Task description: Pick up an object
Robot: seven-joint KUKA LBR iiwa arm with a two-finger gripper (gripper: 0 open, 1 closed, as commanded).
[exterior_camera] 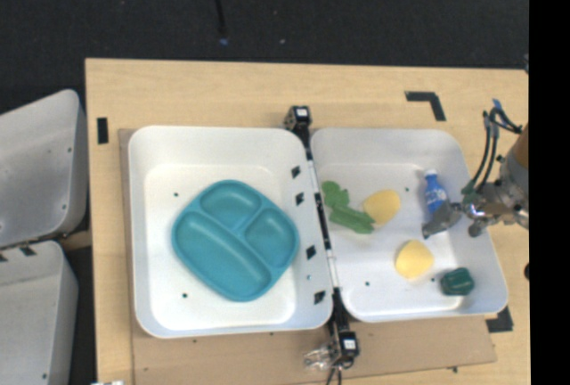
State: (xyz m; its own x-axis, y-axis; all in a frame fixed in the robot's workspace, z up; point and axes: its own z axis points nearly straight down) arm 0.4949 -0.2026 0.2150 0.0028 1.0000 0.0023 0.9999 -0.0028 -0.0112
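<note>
1. Though farthest from the claw, the teal tray (234, 239) fills the left bin (142, 196).
2. Green leafy piece (345, 208), two yellow lumps (384, 204) (414, 259): right bin (392, 147), left of the claw.
3. Blue bottle (434, 192): just left of the claw, long axis roughly upright in view.
4. Claw (455, 222): spread open, holding nothing.
5. Green block (457, 282): just below it.
</note>
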